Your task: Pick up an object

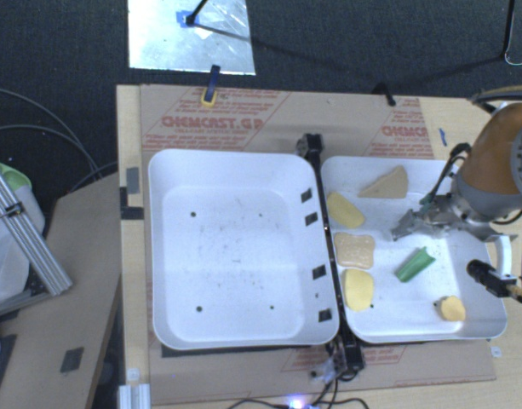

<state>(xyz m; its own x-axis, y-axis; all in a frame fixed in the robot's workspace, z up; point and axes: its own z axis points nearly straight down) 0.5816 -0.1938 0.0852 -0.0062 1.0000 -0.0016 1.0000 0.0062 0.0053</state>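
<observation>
The right bin (478,254) holds several small items. A tan wedge (387,183) lies near its far edge. Along the bin's left side sit a yellow piece (346,210), a beige square slice (355,250) and a yellow oval (358,289). A green stick (414,264) lies in the middle and a small yellow lump (451,308) rests near the front right corner. My gripper (407,226) hangs low over the bin's middle, just above and beyond the green stick, with nothing seen between its tips. The grey arm with the orange band (499,156) comes in from the right.
The left bin (235,250) stands beside the right one, with a black hinge strip (324,245) between them. Both rest on a cardboard sheet (243,113). A black part of the arm (490,278) overhangs the right bin's right rim.
</observation>
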